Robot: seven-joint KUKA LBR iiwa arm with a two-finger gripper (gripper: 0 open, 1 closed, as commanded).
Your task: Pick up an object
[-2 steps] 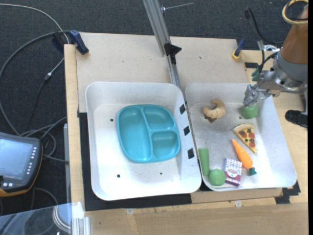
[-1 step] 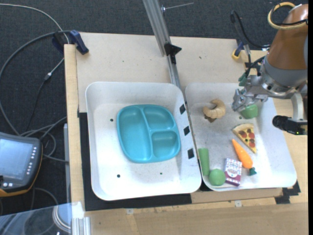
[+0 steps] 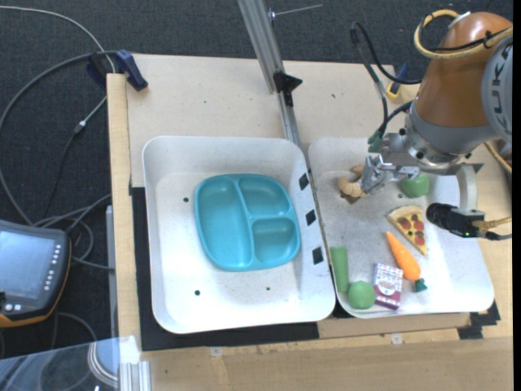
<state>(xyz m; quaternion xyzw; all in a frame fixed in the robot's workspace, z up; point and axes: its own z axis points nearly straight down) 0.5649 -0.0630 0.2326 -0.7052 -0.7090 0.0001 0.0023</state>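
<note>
Even, diffuse overhead light renders the bench (image 3: 203,88) and both white bins bright, while the dark floor toward 9 and 12 o'clock stays dim. Shadows are soft and short, seen as a faint grey edge along the left bin (image 3: 163,243) rim at 6 o'clock, and a mild sheen sits on the teal plate (image 3: 244,222) and the arm's orange band (image 3: 456,63). Focus is moderately sharp at centre; small items in the right bin (image 3: 464,267) look slightly soft and grainy.

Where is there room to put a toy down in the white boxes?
Left bin: bare white floor all around the blue tray, widest along its near and left sides. Right bin: crowded, with pizza slice, carrot, green ball and gripper; a small bare patch lies between the green stick and the carrot.
</note>
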